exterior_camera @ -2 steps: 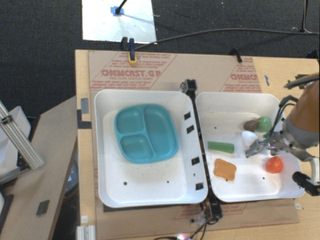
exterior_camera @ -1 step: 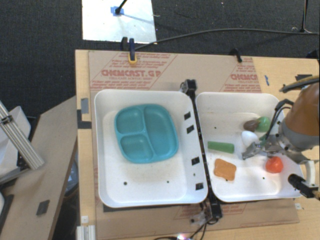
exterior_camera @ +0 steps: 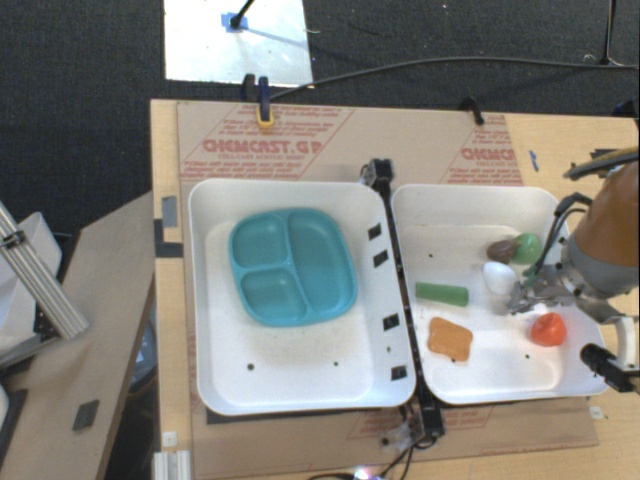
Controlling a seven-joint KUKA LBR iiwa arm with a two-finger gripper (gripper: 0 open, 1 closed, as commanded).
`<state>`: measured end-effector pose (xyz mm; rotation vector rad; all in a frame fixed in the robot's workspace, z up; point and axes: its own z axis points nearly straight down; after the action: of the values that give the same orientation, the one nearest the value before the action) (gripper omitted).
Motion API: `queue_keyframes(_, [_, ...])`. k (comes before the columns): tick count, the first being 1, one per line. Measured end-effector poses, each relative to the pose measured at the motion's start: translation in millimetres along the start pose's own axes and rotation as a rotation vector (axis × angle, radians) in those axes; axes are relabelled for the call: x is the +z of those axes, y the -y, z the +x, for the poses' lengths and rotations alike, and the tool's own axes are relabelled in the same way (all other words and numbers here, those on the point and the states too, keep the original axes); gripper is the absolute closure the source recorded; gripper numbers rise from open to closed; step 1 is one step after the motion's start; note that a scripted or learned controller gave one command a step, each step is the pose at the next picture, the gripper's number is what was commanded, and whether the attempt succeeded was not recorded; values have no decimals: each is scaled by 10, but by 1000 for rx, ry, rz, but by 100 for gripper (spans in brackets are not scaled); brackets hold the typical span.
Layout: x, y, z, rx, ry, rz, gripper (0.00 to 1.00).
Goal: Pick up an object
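The right bin [exterior_camera: 470, 218] holds several small objects: a green bar [exterior_camera: 441, 293], an orange flat piece [exterior_camera: 450, 338], a white rounded object [exterior_camera: 497, 276], a brown and green pair [exterior_camera: 516, 248] and a red-orange object [exterior_camera: 547, 330]. My gripper [exterior_camera: 522, 300] reaches in from the right and sits low between the white object and the red-orange one. Nothing shows clearly between its tips.
The left bin [exterior_camera: 215, 298] holds a teal divided plate [exterior_camera: 292, 265]. A divider with black clips [exterior_camera: 390, 278] runs between the bins. The arm's orange band [exterior_camera: 610, 233] hangs over the right bin's far right edge. Cables cross the cardboard behind.
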<state>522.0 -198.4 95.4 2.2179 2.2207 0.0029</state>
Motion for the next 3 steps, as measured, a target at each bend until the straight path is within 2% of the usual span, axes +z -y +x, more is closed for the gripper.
queue_keyframes(2, [-1289, -16, -27, -3, 2, -5, 100])
queue_keyframes(3, [-1305, -25, -28, -4, 0, 1, 100])
